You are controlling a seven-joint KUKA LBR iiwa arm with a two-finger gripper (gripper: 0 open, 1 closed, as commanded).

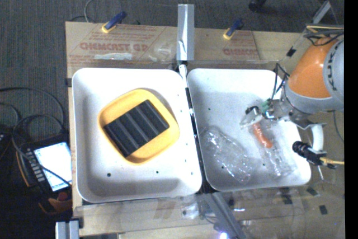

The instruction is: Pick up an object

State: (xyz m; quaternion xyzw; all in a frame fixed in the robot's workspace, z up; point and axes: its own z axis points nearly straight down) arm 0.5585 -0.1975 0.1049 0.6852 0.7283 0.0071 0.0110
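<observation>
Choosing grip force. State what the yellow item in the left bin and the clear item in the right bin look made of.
Yellow item: probably hard moulded plastic, matte, with a black ribbed insert; rounded edges, no visible sag. Clear item: apparently thin transparent plastic, crumpled and glossy; the white bin shows through it, with glints along the creases.

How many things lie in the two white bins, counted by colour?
Yellow with black ribbed top, left bin: 1
Clear crumpled plastic, right bin: 1
Orange, below the gripper, right bin: 1
Total: 3
</observation>
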